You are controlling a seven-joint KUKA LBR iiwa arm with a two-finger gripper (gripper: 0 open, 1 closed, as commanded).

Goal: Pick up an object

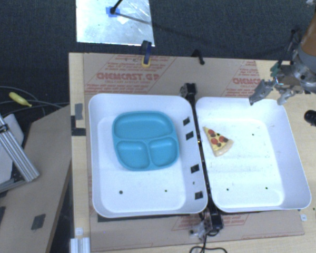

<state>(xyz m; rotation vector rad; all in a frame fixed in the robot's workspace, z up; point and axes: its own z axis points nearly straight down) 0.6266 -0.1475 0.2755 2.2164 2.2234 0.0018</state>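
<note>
Two white bins sit side by side on the bench. Going left to right, the left bin [102, 194] holds a blue divided plate [146, 140], lying flat toward the bin's far half, with two small compartments along its near side and one wide one behind them. A black hinge strip [196, 141] runs along the line where the bins meet.

In the right bin [292, 188], a toy pizza slice [217, 140] lies near the left wall, about midway between the far and near edges. Its narrow tip points toward the bin's far-left corner and its crust faces the near-right, so its long axis runs on a diagonal across the bin floor.

Further right, the gripper [269, 93] hangs over the far-right corner of that bin, just at the rim. Its two fingers [258, 94] are spread apart with nothing between them.

My judgement is that the pizza slice is the likeliest target: it lies well apart from the fingers, toward the bin's left wall and nearer edge, so the arm would have to travel leftward and forward, then descend, ideally closing across the slice's short width.
</note>
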